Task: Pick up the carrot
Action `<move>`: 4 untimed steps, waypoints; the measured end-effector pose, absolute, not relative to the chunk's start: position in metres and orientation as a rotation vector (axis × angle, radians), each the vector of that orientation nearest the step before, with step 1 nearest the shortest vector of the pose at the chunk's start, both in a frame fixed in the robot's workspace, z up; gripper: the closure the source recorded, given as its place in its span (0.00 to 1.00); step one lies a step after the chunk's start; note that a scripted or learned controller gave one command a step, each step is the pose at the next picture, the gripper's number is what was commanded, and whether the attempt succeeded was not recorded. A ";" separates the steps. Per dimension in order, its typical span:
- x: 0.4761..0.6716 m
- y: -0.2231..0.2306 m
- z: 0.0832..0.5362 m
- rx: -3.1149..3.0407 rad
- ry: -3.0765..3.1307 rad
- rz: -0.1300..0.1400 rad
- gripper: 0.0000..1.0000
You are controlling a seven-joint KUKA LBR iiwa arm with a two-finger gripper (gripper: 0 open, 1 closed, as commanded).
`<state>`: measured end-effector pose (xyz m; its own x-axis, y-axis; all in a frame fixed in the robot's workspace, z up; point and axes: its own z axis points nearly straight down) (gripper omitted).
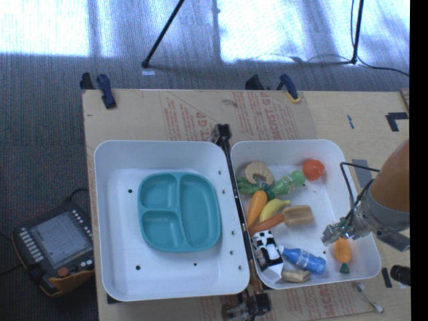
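Orange carrot [256,206], well left of end effector [336,232]

Teal divided plate [179,211] (left bin [114,246])

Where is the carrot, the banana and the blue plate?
carrot [256,206]: camera view, middle of its orange body, in the right bin.
banana [273,209]: camera view, middle of its yellow curve, beside the carrot.
blue plate [179,212]: camera view, ridge between its compartments, in the left bin.

I have one fixed camera above the bench [200,112], angled down, framing both white bins [114,179] from moderate height
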<state>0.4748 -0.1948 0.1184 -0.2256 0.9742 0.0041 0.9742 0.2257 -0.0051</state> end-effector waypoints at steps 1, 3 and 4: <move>0.476 -0.138 0.150 -2.163 -2.271 0.003 1.00; 0.514 -0.213 0.123 -1.645 -2.671 0.001 0.00; 0.515 -0.213 0.131 -1.649 -2.666 0.000 1.00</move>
<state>0.5146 -0.2133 0.1314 -0.4465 0.8947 0.0063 0.8947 0.4466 -0.0038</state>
